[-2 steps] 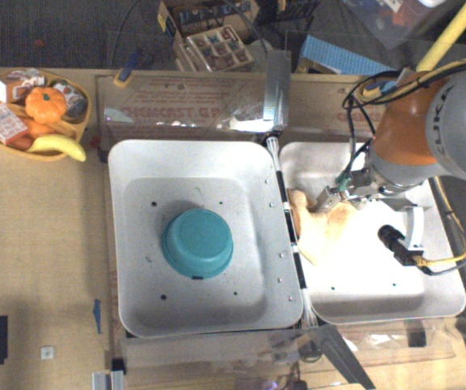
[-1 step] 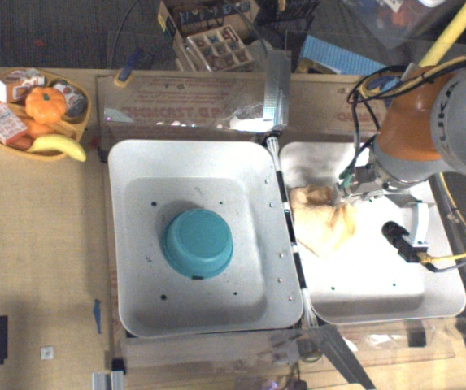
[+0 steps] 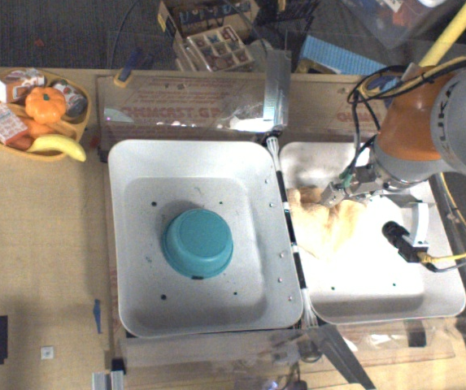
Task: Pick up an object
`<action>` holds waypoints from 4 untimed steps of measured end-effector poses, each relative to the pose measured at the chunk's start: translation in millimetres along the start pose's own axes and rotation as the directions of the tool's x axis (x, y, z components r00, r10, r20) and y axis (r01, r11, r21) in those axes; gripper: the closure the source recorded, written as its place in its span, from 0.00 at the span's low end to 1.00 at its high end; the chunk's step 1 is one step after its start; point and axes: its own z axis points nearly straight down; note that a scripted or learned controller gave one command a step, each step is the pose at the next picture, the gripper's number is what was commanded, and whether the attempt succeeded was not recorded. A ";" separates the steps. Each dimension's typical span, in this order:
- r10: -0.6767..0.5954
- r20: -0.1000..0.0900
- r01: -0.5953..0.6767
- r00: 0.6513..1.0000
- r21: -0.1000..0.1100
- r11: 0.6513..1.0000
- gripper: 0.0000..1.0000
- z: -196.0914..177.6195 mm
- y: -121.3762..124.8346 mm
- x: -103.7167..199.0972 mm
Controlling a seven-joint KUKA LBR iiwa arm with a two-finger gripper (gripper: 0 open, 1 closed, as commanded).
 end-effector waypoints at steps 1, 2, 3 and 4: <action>-0.057 0.001 0.057 0.998 0.007 0.998 0.00 13.1 0.6 9.7; 0.248 0.003 -0.249 0.969 0.013 0.969 0.00 -9.2 58.6 -2.0; 0.167 0.000 -0.167 0.986 0.017 0.986 0.00 -24.9 -4.2 5.2; 0.114 0.001 -0.114 0.993 0.008 0.993 0.00 13.7 7.2 16.9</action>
